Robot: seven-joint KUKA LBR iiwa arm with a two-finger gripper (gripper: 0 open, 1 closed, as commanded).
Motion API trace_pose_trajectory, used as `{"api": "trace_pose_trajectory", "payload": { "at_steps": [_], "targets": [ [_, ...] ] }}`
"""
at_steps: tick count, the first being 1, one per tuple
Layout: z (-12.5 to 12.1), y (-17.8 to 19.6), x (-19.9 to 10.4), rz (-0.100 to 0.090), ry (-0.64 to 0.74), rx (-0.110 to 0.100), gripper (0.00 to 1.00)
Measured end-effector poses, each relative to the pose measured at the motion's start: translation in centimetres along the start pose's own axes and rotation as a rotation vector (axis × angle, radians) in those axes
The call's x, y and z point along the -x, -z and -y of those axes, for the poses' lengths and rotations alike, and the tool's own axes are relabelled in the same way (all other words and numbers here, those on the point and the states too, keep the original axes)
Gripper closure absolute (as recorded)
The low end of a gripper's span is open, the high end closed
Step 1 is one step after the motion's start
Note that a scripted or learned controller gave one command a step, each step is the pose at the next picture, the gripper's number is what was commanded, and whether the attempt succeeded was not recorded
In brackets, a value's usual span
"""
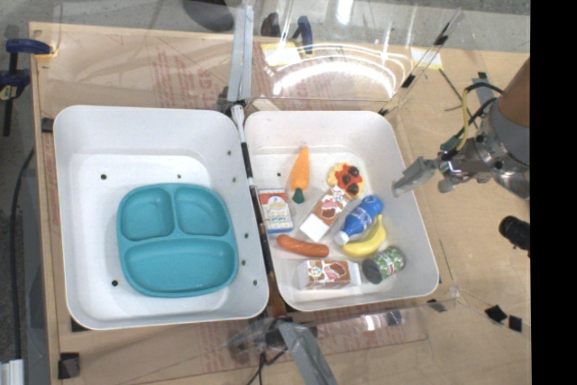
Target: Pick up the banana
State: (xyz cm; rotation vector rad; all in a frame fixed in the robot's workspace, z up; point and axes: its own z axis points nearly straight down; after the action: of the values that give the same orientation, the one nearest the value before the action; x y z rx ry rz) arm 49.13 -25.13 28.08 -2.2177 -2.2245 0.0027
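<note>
The yellow banana (368,242) lies in the right bin (379,132), near its front right corner. A blue bottle (359,218) rests against the banana's upper side and a green can (387,263) sits just in front of it. My gripper (420,188) hangs over the right bin's right rim, up and to the right of the banana and apart from it. It looks open, with nothing between its fingers.
The right bin also holds a carrot (299,170), a sausage (302,245), a red and yellow toy (345,178) and small boxes (275,210). A teal divided plate (177,239) sits in the left bin (81,140). A clear screen (334,50) stands behind the bins.
</note>
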Motion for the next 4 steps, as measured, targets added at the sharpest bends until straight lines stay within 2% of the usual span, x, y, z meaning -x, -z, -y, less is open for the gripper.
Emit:
{"api": "trace_pose_trajectory", "payload": {
  "at_steps": [1, 2, 3, 4],
  "targets": [
    [-0.8, -12.9, -2.0, -0.001, 0.009, -0.002, 0.00],
    [-1.2, -19.4, 1.0, -0.001, 0.047, 0.000, 0.00],
    [-1.2, -18.2, 1.2, 0.001, 0.049, 0.000, 1.00],
    [-1.2, -18.3, 1.2, 0.002, 0.049, -0.001, 0.00]
  ]
}}
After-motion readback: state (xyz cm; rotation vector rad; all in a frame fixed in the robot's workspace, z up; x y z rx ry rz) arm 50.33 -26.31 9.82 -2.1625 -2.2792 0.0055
